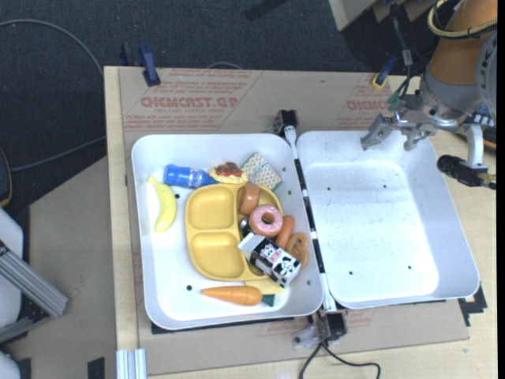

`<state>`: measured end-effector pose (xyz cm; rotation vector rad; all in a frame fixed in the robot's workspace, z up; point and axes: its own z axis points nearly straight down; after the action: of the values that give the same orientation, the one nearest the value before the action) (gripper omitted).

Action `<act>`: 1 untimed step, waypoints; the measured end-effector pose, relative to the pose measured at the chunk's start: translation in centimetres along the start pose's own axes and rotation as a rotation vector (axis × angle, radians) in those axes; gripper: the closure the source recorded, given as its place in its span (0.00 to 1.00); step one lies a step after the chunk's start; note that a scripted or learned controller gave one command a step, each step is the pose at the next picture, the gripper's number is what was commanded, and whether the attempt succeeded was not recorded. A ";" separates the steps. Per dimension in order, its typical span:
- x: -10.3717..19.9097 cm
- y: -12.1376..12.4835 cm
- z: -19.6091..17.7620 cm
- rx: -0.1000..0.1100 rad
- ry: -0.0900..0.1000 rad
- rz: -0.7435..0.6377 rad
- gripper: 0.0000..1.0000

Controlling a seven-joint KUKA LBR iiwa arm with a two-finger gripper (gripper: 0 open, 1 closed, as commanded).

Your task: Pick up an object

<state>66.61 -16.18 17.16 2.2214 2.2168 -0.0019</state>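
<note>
Two bins share the bench: toys crowd the left bin (150,212), while the end effector (398,135), fingers spread and grasping nothing, hovers over the right bin's (442,235) far edge, unsuited for picking.

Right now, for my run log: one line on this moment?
tool: open, over right bin far edge, holding nothing | toys: all in left bin | pick: not yet made

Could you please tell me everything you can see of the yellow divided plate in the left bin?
The plate is yellow, looks like plastic, has rounded corners, and lies flat in the middle of the left bin. Raised ridges split it into compartments, and those in sight look bare. A pink donut and a black-and-white cow-patterned carton overlap its right edge. A banana lies apart to its left and a carrot just below it.
</note>
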 end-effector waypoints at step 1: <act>7.9 0.1 -1.4 0.001 0.004 -0.004 0.00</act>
<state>66.69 -8.25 18.52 2.2194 2.2238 0.0019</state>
